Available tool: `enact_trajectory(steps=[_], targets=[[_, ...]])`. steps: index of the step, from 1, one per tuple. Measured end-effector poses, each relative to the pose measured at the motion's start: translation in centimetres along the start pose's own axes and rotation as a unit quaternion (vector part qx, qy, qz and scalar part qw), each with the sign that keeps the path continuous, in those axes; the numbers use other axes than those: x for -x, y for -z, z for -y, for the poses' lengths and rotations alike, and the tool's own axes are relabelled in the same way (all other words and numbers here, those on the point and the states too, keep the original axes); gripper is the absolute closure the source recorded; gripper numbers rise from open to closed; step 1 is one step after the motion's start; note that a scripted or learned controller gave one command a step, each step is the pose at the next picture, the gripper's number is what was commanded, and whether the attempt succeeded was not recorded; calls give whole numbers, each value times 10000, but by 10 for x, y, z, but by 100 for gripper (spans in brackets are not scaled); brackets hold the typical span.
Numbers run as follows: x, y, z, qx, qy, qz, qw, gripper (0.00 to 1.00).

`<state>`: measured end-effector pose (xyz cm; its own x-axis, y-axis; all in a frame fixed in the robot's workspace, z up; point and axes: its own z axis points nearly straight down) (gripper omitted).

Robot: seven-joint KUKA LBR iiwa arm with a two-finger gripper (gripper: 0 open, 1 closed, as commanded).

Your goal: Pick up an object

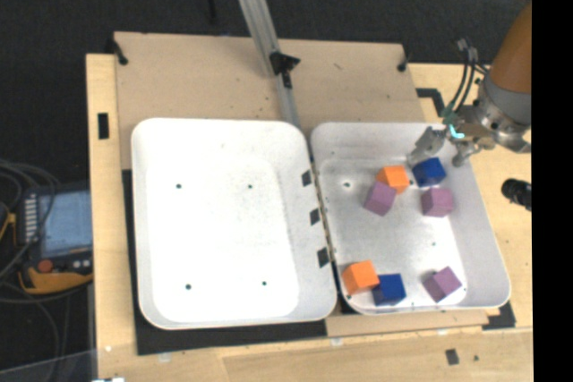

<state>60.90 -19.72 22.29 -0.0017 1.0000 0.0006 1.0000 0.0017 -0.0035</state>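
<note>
No readable text, label, brand, number or sign anywhere. Lit screen of the handheld pendant (63,224) at the left edge too blurred to make out any characters.

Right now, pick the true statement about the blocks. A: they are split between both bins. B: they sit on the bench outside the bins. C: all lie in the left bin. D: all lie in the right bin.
D: every block, such as the orange block, the blue block and the purple block, lies inside the right bin.
</note>
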Motion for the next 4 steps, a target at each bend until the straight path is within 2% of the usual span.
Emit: enact_trajectory(steps=[1,2,3,4], targets=[[0,3,-1,20,11,13,10000,0],[3,-49,-11,0,20,10,10000,0],[9,-94,-5,53,-7,5,10000,0],[10,-97,-11,131,1,27,9999,0]])
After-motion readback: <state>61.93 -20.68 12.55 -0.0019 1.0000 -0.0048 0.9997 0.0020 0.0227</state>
